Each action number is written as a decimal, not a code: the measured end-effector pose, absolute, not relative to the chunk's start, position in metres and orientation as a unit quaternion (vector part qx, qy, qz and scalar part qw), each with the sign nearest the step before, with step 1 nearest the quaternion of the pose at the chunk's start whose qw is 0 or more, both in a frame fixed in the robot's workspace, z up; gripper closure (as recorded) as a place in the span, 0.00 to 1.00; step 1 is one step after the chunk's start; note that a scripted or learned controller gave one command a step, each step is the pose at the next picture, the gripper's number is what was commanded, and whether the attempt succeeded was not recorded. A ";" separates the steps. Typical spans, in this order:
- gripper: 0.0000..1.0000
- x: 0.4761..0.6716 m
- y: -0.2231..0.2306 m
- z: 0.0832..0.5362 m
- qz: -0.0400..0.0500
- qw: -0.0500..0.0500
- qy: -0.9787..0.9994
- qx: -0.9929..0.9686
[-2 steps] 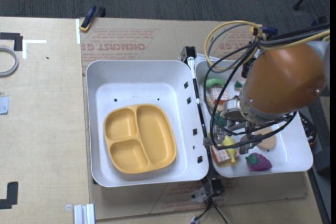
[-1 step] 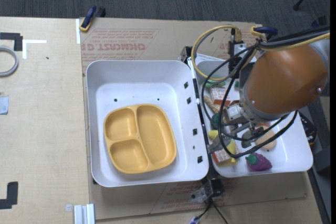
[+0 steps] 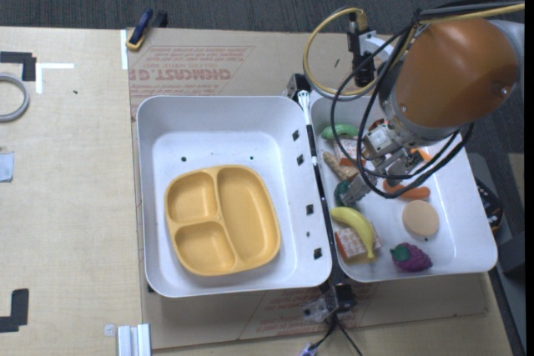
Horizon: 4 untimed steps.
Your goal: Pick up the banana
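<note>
A: What is on the bench?

B: Two white bins side by side. The left bin (image 3: pixel 158 179) holds a yellow tray (image 3: pixel 222 219) with three compartments. The right bin (image 3: pixel 467 250) holds toy food.

A: Where is the banana?

B: The banana (image 3: pixel 354 223) lies in the right bin, near its left wall and toward the front. It is yellow and curved, and it rests against a small orange-red packet (image 3: pixel 355 246) just in front of it.

A: What else is in that bin?

B: A purple bunch of grapes (image 3: pixel 411 257) at the front, a round tan piece (image 3: pixel 420 220) just behind it, an orange carrot-like piece (image 3: pixel 413 193), and a green piece (image 3: pixel 340 131) toward the back.

A: And the arm?

B: It reaches in from the right, its orange band (image 3: pixel 455 67) high over the bin, with black and yellow cables looping around it. The gripper (image 3: pixel 357 189) hangs low over the bin's left side, just behind the banana. It looks apart from the banana, with nothing visibly held. Whether the claw is wide or narrow, I cannot tell.
</note>
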<state>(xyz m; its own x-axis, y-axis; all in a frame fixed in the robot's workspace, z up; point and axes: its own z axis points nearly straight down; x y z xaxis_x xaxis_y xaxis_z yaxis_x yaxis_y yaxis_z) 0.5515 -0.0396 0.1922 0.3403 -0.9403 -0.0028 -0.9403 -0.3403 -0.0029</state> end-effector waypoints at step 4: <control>1.00 0.512 -0.091 0.105 -0.002 0.006 0.567 -0.824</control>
